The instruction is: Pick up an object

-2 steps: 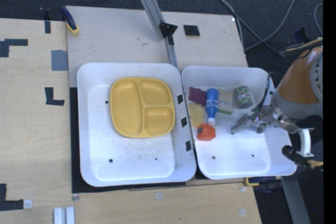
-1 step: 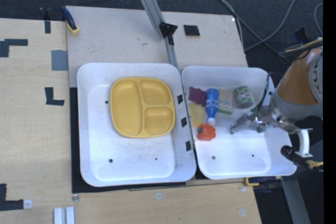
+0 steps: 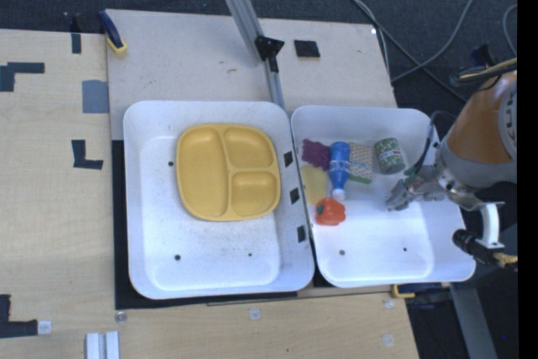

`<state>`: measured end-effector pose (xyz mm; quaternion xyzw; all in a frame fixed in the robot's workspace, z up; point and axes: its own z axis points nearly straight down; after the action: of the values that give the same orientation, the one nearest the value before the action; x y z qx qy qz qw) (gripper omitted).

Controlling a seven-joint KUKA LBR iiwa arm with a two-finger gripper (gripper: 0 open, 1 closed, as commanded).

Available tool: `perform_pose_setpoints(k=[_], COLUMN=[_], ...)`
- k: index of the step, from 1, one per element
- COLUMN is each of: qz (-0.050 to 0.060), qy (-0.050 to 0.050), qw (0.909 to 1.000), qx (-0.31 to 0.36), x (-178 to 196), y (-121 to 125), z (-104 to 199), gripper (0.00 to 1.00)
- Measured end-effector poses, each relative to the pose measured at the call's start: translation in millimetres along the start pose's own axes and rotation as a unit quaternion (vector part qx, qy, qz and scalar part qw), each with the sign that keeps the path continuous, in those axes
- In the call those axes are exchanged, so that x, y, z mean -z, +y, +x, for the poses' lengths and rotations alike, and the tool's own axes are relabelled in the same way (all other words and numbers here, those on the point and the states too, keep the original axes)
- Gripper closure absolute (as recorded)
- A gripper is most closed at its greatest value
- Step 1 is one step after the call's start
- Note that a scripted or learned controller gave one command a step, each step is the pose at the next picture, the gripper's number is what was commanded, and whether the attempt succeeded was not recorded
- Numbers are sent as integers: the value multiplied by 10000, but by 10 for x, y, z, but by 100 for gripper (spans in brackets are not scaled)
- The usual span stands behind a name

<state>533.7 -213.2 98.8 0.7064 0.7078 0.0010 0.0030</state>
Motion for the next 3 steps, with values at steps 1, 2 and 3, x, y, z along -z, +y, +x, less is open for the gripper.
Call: perform_pose_setpoints(k=[1,2,3], qz=[11,8,37], qy=[7,5,19], qw=[10000,10000,10000], qx=[1,0,13], x=[614,1144,1132], y=[14,27,-21], z=[60,62,519], gripper=[100,100,100])
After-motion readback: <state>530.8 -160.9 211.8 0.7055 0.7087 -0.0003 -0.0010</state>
